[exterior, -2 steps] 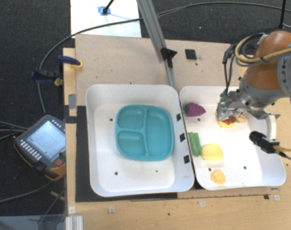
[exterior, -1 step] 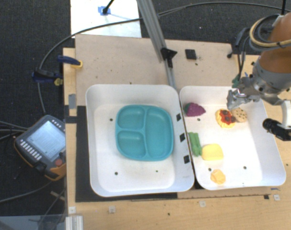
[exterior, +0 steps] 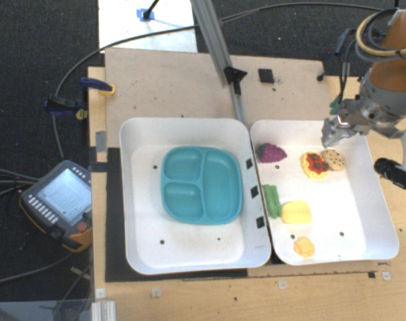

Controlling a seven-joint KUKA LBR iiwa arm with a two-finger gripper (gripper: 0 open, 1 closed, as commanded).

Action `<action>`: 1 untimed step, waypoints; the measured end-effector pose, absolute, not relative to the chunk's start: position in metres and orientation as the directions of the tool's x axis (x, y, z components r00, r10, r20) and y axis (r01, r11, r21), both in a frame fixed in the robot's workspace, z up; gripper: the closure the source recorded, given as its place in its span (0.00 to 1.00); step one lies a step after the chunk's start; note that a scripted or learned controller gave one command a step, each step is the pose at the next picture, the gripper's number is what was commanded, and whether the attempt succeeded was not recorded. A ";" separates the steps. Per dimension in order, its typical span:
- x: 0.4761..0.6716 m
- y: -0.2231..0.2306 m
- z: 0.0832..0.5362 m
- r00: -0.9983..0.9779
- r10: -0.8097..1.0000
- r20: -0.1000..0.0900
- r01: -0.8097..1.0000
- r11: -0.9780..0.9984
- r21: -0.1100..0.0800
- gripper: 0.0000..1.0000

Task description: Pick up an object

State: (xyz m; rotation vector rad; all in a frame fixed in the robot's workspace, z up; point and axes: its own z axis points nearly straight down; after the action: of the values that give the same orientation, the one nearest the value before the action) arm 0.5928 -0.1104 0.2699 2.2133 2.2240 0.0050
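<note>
We see two white bins side by side on the bench. The left bin [exterior: 139, 199] holds one teal divided plate [exterior: 202, 184] with three compartments, its long axis running roughly from the top of the view to the bottom.

The right bin [exterior: 370, 206] holds six small things, one of each kind. A purple bunch of grapes [exterior: 272, 153] lies near the bin's upper left corner, its long axis across the view. A round pizza-like piece [exterior: 315, 165] with red topping sits just beside, and seems to touch, a round speckled cookie [exterior: 334, 159]; neither has a clear long axis. A green piece [exterior: 272, 201] lies along the left wall, its long axis running up and down the view. Just right of it sits a yellow block [exterior: 296, 212], slightly wider than tall. A small orange-yellow lump [exterior: 304, 247] lies near the bottom edge.

The gripper [exterior: 332, 135] hangs at the upper edge of the right bin, just above the cookie. We cannot tell how far the claw is open, and we see nothing held in it.
</note>
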 end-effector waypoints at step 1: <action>0.609 -0.061 0.273 -0.010 1.000 0.001 1.000 0.010 0.005 1.00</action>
State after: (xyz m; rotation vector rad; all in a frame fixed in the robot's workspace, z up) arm 0.6089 -0.0612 0.2734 2.2082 2.2306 0.0068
